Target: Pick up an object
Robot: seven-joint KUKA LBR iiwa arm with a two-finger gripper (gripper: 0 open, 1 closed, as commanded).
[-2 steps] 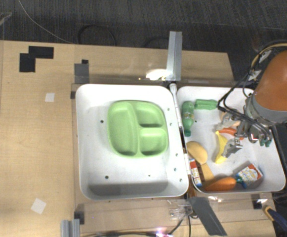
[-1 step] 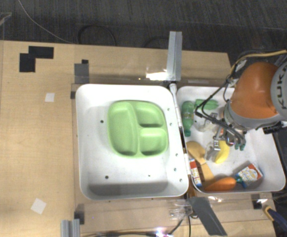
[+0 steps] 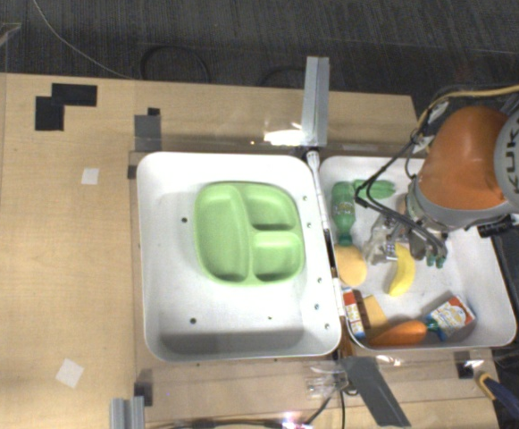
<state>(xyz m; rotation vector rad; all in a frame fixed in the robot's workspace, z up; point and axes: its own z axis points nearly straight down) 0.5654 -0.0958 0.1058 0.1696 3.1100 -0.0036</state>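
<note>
Bananas aside, several small things are lying in the right bin (image 3: 500,324); the yellow banana (image 3: 402,273) is resting near the bin's middle, curved, with its upper end right under the gripper (image 3: 393,244). The gripper is hanging down from the grey arm (image 3: 460,164) with its orange band, which is reaching in from the right. Its metal tip is sitting directly over the banana's top end, seemingly touching or just above it, and cables are crossing in front of it. Whether the gripper is spread or pressed together I cannot tell, nor whether it is gripping the banana.

Beside the banana, to its left, a pale yellow round fruit (image 3: 352,266) is lying against the bin's left wall. Above that, a green bottle (image 3: 343,206) is lying lengthwise, with another green item (image 3: 375,189) near it. Along the bin's lower edge an orange carrot-like piece (image 3: 400,332) is lying beside a small colourful carton (image 3: 449,316).

A green divided tray (image 3: 246,231) is sitting in the middle of the left bin (image 3: 165,320).
</note>
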